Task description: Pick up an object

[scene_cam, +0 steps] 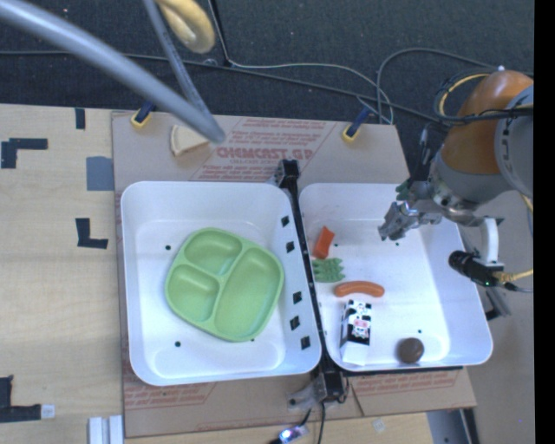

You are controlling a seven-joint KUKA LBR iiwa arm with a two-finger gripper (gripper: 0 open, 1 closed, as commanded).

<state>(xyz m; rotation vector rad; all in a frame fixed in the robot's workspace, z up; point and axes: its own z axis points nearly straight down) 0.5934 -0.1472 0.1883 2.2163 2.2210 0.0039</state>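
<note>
A grey metal rod [104, 65] crosses the upper left, blurred and close to the lens, slanting down towards the cardboard sheet [260, 147] under the bins; beside it at the top hangs a blurred yellowish blob [189, 24] that cannot be identified.

On the desk [43, 286] two shallow white bins sit side by side, joined by a black divider strip [299, 277]; the left bin [143, 260] holds a green compartment plate [225, 282], lying flat and slightly turned; the right bin [451, 295] holds five small things: a small orange carrot-like piece [323, 242] near the divider, a green leafy toy [328, 270] just below it, a red-orange sausage [359, 289] just to the right of that, a small milk carton with cow markings [356, 328] lying under the sausage, and a brown round lump [410, 350] near the front right corner.

The gripper [395, 225] hangs over the upper part of the right bin, tilted down to the left, well apart from all five things; nothing shows between the jaws, and whether they are released or clenched I cannot tell; the grey arm with its orange band [486, 100] reaches in from the right; black cables [373, 82] trail across the dark floor above the desk.
</note>
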